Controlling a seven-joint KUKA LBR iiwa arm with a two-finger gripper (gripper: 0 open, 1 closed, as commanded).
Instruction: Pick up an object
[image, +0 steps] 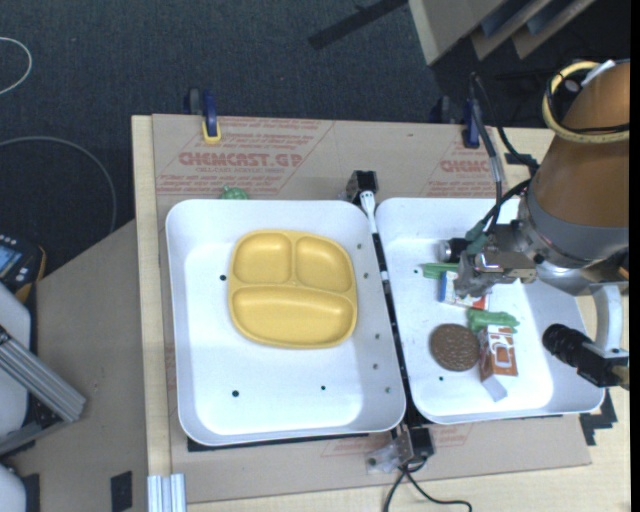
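1. While I watch from above, the grey arm's gripper (478, 283) hangs low over the right white bin (420, 385); I cannot tell how it is set.
2. A round brown cookie-like disc (456, 348) lies just below it.
3. A yellow plastic divided plate (293, 288) sits in the left white bin (200, 400).

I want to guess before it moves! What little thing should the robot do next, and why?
Probably lower the tool straight down a little. It hangs over the small clutter in the right bin, above a blue piece, with nothing visibly held, while the brown disc lies farther off.
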